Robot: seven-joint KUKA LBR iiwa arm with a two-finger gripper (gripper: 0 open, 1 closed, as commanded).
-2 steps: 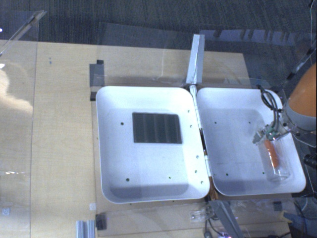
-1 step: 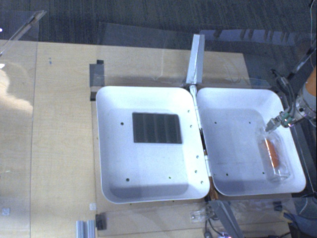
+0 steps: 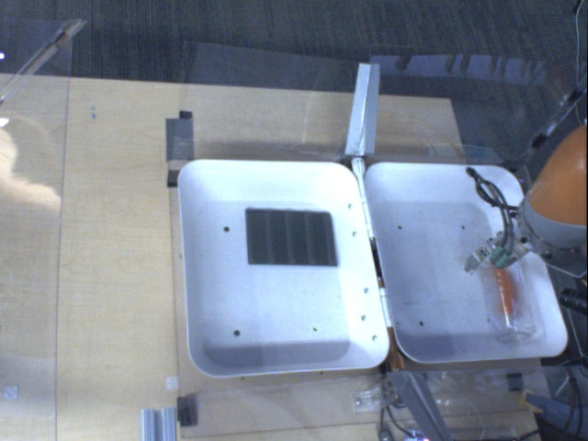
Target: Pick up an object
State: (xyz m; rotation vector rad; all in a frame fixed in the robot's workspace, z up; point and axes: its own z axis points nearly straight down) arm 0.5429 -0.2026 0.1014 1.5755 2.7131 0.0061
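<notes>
A dark grey ribbed rectangular pad (image 3: 290, 237) lies flat in the upper middle of the left bin (image 3: 207, 338). Near the right wall of the right bin (image 3: 423, 246) lies a clear tube with an orange piece inside (image 3: 508, 299), running lengthwise toward the front. My gripper (image 3: 494, 257) hangs low over the tube's far end, right at it or touching it. The arm's orange band (image 3: 562, 186) sits above the bin's right edge.
A black cable loop (image 3: 487, 189) dangles from the wrist over the back of the right bin. A grey metal post (image 3: 362, 108) stands behind the seam between the bins. Brackets and clear clutter (image 3: 404, 398) sit at the front edge of the bench.
</notes>
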